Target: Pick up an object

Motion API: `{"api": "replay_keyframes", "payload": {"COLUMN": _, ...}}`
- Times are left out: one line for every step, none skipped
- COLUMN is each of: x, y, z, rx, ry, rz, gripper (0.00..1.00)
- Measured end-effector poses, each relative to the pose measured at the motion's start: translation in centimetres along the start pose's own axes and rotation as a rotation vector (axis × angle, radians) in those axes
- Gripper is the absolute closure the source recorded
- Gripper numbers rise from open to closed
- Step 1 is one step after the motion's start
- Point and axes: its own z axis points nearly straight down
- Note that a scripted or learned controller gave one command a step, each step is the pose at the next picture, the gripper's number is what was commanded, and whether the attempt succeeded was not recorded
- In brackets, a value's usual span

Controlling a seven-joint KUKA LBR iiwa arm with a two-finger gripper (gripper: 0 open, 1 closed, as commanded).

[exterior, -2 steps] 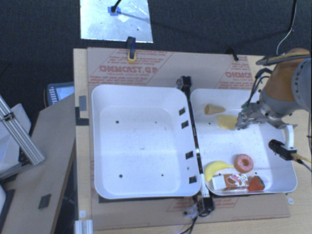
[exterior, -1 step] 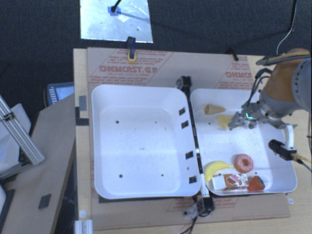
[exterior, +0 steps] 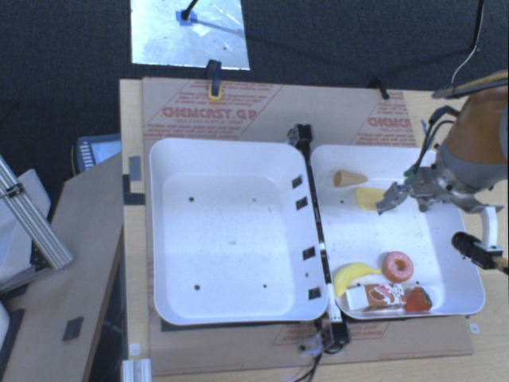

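The right bin [exterior: 455, 275] holds several toy foods. A tan cone [exterior: 348, 178] lies near its far wall, with a pale yellow wedge [exterior: 366, 199] just in front of it. Near the front wall are a banana [exterior: 354, 275], a pink donut [exterior: 398, 267], a red and white carton [exterior: 382, 297] and a strawberry [exterior: 420, 299]. My gripper [exterior: 404, 195] hangs over the bin's far right part, right beside the yellow wedge. Whether it touches the wedge is hidden by its own body.
The left bin [exterior: 171, 293] stands beside the right one, with black clips [exterior: 302, 204] along the shared wall. A shiny metal sheet [exterior: 189, 22] lies beyond the bench. Cables [exterior: 433, 134] hang off the wrist, and a black arm part [exterior: 473, 250] sits over the right bin's edge.
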Motion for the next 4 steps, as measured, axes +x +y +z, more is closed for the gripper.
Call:
{"api": "replay_keyframes", "payload": {"x": -0.2, "y": 4.0, "z": 8.0, "rx": 0.005, "ry": 0.0, "rz": -0.003, "gripper": 0.0}}
{"api": "replay_keyframes", "payload": {"x": -0.3, "y": 4.0, "z": 6.5, "rx": 0.001, "ry": -0.001, "rz": -0.003, "gripper": 1.0}}
{"api": "replay_keyframes", "payload": {"x": -0.3, "y": 4.0, "z": 6.5, "rx": 0.001, "ry": -0.001, "rz": -0.003, "gripper": 0.0}}
{"api": "replay_keyframes", "payload": {"x": 3.1, "y": 4.8, "z": -1.8, "rx": -0.004, "ry": 0.0, "rz": -0.004, "gripper": 0.0}}
